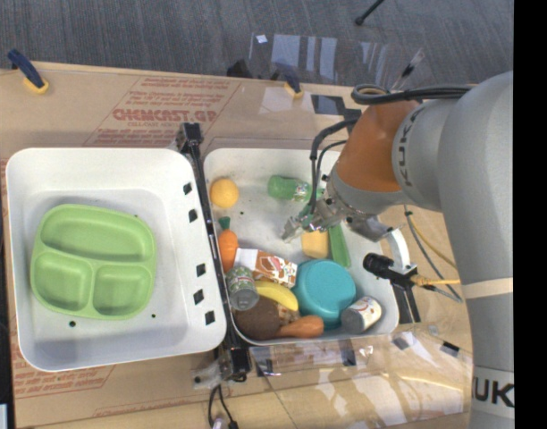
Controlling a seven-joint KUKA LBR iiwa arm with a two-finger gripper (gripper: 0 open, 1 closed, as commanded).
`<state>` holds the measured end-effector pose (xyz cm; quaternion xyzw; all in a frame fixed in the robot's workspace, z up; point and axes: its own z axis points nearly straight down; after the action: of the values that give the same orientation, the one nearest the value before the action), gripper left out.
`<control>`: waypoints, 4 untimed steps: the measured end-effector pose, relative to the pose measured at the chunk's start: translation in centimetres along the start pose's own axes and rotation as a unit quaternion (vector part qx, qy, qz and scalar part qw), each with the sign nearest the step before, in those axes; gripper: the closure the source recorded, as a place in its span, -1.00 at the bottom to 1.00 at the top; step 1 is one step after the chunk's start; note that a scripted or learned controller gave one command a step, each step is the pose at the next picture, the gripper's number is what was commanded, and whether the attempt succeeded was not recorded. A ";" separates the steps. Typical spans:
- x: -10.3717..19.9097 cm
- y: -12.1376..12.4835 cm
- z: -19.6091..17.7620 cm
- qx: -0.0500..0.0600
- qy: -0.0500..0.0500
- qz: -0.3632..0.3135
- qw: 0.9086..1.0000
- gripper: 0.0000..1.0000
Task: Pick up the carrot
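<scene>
The carrot (227, 247), orange with a green top, lies along the left wall of the right bin (256, 164), just below a yellow lemon (223, 192). My gripper (306, 227) hangs over the middle of that bin, well to the right of the carrot and not touching it. It sits just above a yellow block (315, 245). Its fingers stand apart with nothing held between them.
Packed around the carrot are a snack packet (275, 267), a banana (276, 295), a teal bowl (325, 290), a can (360, 314) and a green bottle (287, 187). The left bin (23, 177) holds a green divided plate (95, 260).
</scene>
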<state>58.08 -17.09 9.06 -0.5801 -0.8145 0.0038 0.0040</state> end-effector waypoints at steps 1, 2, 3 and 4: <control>10.2 -0.9 -10.5 -0.006 0.000 0.062 0.998 1.00; 18.9 3.6 -10.1 -0.003 0.000 0.008 1.000 1.00; 23.2 -1.2 -9.9 0.002 0.001 0.192 0.981 1.00; 29.8 -0.1 -10.1 -0.001 0.000 0.240 0.971 1.00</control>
<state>48.33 11.01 19.23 -0.7588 -0.6513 0.0038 0.0025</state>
